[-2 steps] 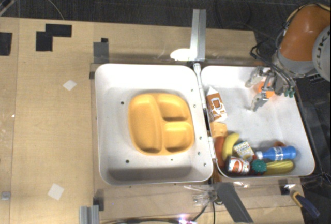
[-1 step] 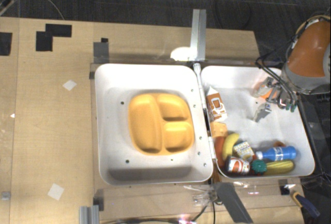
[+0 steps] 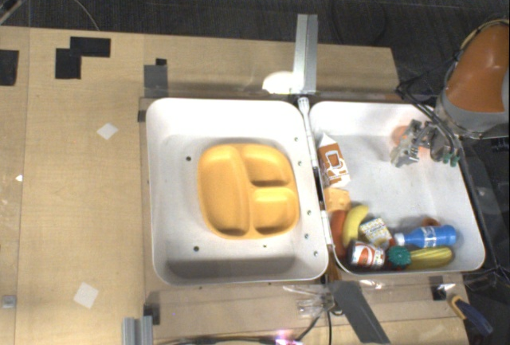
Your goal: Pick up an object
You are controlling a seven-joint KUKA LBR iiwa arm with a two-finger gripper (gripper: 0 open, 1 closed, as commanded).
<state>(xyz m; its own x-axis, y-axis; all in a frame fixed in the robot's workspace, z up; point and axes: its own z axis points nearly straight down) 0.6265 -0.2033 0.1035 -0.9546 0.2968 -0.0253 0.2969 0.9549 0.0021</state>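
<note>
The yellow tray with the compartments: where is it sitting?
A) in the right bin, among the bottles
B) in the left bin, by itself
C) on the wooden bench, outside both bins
B: the yellow tray lies flat in the left bin; the small items crowd the right bin.

Right bin (image 3: 446,176): upper and middle floor open, approach clear from above. Clutter packs its near edge and left wall: carton (image 3: 334,164), banana (image 3: 355,224), can (image 3: 367,255), blue bottle (image 3: 426,237). Left bin (image 3: 171,200): yellow tray (image 3: 247,189) takes the centre, only margins free. Metal post (image 3: 306,52) stands between the bins at the far side.
</note>
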